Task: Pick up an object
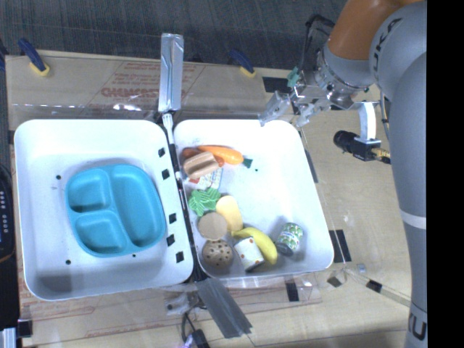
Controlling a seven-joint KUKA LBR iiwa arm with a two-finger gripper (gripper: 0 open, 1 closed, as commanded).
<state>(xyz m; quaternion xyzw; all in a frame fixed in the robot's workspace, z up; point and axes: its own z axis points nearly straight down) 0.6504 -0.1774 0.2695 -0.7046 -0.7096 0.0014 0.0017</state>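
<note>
Arm poised above the right bin (pixel 308 194), nothing picked yet.
The gripper (pixel 284 109), fingers spread and empty, hovers over the upper rim, well apart from the carrot (pixel 221 153).

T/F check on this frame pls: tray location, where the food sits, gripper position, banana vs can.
1. The blue tray lies in the left bin. True.
2. The banana lies in the left bin. False: it lies in the right bin, near the front.
3. The gripper is down among the food. False: it is at the right bin's far rim, apart from the food.
4. The carrot lies at the far end of the food pile. True.
5. The small can lies right of the banana. True.
</note>
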